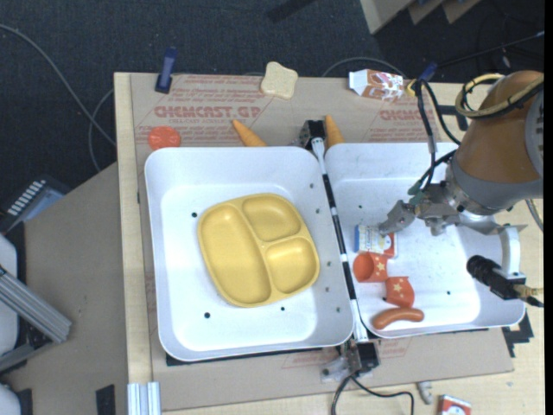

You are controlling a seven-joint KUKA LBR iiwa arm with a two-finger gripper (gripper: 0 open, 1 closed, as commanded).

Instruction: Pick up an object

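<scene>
The arm is reaching in over the right bin (449,305), its hand (393,223) hovering low just above a small white and blue packet (377,241). How far the hand is open, I cannot tell, and nothing is showing in its grasp. Just beside the packet an orange cup (365,267) is lying, then a red block with a star (398,290), then a sausage (397,317) near the front wall. A yellow divided tray (257,249) is sitting in the left bin (173,232)
</scene>
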